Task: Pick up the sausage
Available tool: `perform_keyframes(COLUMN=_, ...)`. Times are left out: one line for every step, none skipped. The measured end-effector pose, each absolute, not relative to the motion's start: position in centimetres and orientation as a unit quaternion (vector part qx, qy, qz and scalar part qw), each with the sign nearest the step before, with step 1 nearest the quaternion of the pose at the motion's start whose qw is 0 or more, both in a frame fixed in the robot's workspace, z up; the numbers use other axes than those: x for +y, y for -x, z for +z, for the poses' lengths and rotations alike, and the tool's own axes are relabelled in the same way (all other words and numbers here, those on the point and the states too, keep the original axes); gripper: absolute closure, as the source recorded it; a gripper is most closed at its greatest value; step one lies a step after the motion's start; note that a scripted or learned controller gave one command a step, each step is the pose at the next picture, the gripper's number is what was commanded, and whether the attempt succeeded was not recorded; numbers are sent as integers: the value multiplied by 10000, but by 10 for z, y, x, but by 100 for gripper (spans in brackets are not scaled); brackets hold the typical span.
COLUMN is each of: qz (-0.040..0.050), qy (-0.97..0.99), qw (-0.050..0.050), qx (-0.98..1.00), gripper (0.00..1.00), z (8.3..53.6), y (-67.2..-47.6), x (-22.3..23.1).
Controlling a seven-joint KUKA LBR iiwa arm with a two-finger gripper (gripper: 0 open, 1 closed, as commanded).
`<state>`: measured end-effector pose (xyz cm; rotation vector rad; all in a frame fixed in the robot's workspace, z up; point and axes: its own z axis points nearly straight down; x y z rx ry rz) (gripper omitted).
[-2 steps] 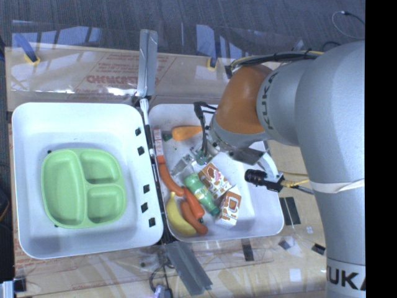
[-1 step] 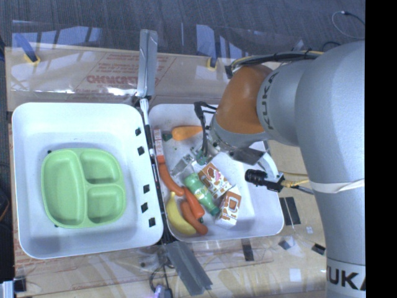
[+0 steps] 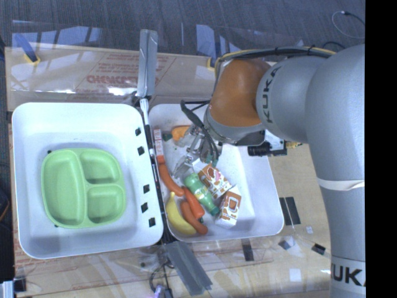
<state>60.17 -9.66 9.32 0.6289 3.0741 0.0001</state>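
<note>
In the right bin (image 3: 263, 197) a reddish-orange sausage (image 3: 169, 180) lies along the left wall, slanting toward the bin's middle. My gripper (image 3: 187, 164) hangs low over the bin, just right of the sausage's upper half and above the pile. Its tip is close to the sausage, and I cannot make out contact. Nothing shows clearly held in it. The grey arm with its orange band (image 3: 239, 98) covers the bin's far part.
Around the sausage lie a second orange-red piece (image 3: 195, 211), a yellow banana (image 3: 177, 221), a green bottle (image 3: 202, 195), two printed cartons (image 3: 215, 179) (image 3: 231, 207) and an orange item (image 3: 180, 132). The left bin (image 3: 37, 123) holds a green divided plate (image 3: 82, 188).
</note>
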Motion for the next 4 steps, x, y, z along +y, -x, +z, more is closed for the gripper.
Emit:
perform_keyframes(qz=0, qy=-2009, qw=19, qx=9796, gripper=0, z=93, y=-602, x=-97)
perform_keyframes(qz=3, qy=218, qw=-4, qx=9998, gripper=0, z=92, y=-577, x=-93)
perform_keyframes(qz=4, qy=217, qw=4, qx=9998, gripper=100, z=103, y=-578, x=-93)
perform_keyframes(qz=-1, qy=892, qw=14, qx=9960, gripper=100, z=193, y=-603, x=1)
